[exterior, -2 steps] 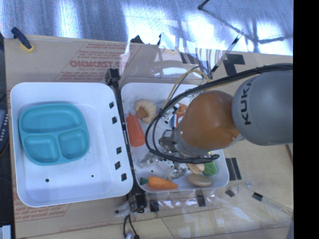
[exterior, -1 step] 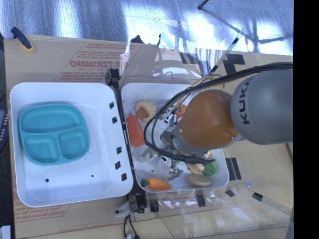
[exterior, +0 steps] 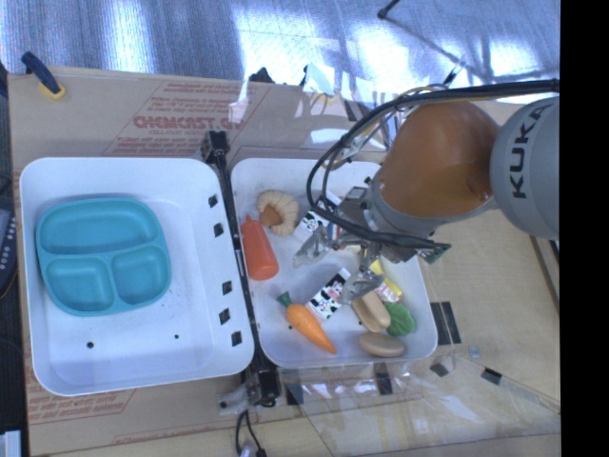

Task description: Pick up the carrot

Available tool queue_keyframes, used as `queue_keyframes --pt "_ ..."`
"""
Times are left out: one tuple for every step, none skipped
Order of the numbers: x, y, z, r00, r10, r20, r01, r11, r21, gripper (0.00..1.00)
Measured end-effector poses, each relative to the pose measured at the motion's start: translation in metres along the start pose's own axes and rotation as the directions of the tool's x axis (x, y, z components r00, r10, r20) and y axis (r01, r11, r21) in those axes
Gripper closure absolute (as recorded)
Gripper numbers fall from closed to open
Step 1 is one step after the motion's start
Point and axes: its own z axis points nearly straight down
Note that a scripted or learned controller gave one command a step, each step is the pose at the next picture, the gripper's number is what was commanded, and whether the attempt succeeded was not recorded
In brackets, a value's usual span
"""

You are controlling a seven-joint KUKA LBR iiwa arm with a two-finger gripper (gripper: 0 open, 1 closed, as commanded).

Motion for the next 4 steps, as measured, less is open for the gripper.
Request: queue_keyframes --pt "0.023 0.049 0.086 0.998 -0.062 -0.006 0.062 0.998 -0.016 0.00" --pt "0.019 0.049 0.076 0.997 -0.072 -0.003 0.072 0.997 -0.013 1.00" --pt "-0.018 0.077 -0.031 0.994 0.110 0.000 -0.110 0.994 -0.003 1.00" --pt "-0.045 0.086 -0.011 0.920 0.392 -0.010 -0.392 0.920 -0.007 1.00"
